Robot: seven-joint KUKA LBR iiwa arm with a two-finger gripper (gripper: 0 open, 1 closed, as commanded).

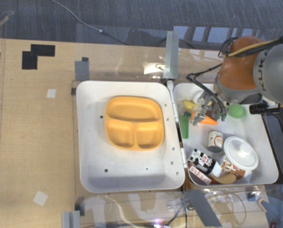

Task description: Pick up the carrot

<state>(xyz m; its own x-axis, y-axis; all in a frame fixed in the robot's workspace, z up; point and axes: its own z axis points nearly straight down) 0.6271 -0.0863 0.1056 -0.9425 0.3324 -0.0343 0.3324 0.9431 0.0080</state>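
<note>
No brand name or label can be read; a small box (201,161) with a black, white and red pattern lies at the 7 o'clock corner of the right bin (269,172), its print too small to make out, and part of a letter is seen on the grey arm (274,75) at the frame's 3 o'clock edge.

The arm is reached in from 3 o'clock, its orange band turned toward 12 o'clock, and the wrist is bent down into the right bin. The pincer (204,115) is lowered at the carrot (209,120), which is found in the bin's 10 o'clock part, its orange tip showing just beside the fingers. Whether the pincer is released or clenched cannot be told (the fingers are blurred and hidden by the wrist).

Near the carrot a yellow item (189,105), a green stick (184,125) and a green ball (236,110) are seen. A small cup (215,140), a white lidded bowl (241,153) and a brown item (227,178) are placed toward 5 o'clock.

In the left bin (91,175) a yellow divided tray (134,122) is set. Both bins are carried by a pale wooden worktop (32,141), with black marks at 10 o'clock; grey carpet is seen beyond.
</note>
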